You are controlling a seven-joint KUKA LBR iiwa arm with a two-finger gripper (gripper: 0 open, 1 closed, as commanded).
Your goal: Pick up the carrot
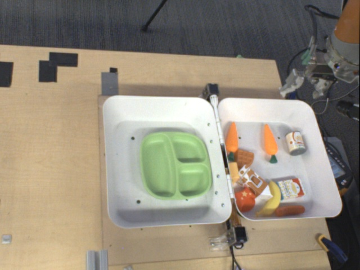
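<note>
Two orange carrots lie in the right bin (315, 120). One carrot (270, 142) sits near the bin's middle, its green end pointing toward the front. The other carrot (232, 139) lies against the bin's left wall. My gripper (305, 85) hangs above the bench just beyond the right bin's far edge, up and to the right of both carrots. It is open, with nothing between its fingers. The orange band of the arm (347, 28) shows at the top right.
The right bin also holds a small can (295, 142), a brown block (244, 157), a white carton (289, 188), a tomato (245, 199), a banana (271, 199) and a sausage (289, 210). A green divided plate (173, 164) lies in the left bin (121, 151).
</note>
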